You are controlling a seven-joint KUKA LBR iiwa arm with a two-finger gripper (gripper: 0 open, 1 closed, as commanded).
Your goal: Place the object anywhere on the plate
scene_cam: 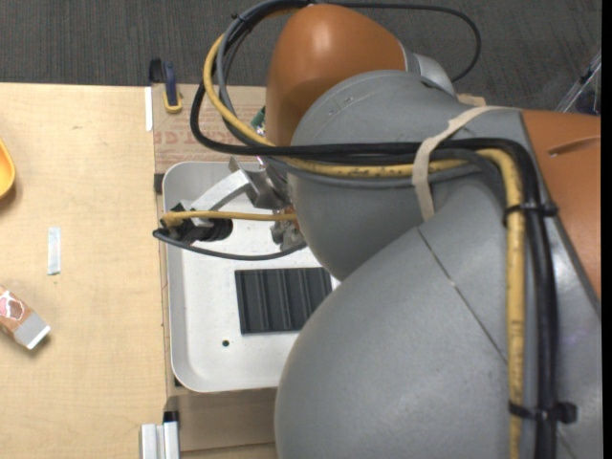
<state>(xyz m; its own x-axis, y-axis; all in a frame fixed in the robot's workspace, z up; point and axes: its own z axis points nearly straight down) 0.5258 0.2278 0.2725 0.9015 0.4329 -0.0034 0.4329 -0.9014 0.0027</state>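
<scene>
You are looking mostly at the grey arm point(430, 285), which swells across the right and middle of the camera view and hides most of what lies under it; its orange band point(325, 51) domes up near the top. Left of it you see one white bin point(191, 352), its right part covered by the arm. The pale wooden bench point(76, 161) spreads to the left of the bin, and dark grey carpet point(96, 17) runs along the top beyond the bench. Flat on the bin floor, just against the arm's edge, lies a dark ribbed slab point(282, 299); it may be the plate, though you cannot be sure, and you cannot tell which thing is the object to be placed. A yellow cable point(382, 168) and a black cable point(206, 84) loop over the arm and trail down into the bin's upper left corner. The gripper point(271, 197) shows as a bit of grey metal tucked under the arm over the bin's upper part, and you cannot tell how it is set or whether it holds anything. Out on the wood, well apart from the bin, sit a wrapped packet point(21, 321) at lower left, an orange thing point(5, 172) cut off by the left edge, and a small pale strip point(54, 251) between them. A blue clamp point(169, 82) grips the bench's far edge.
</scene>
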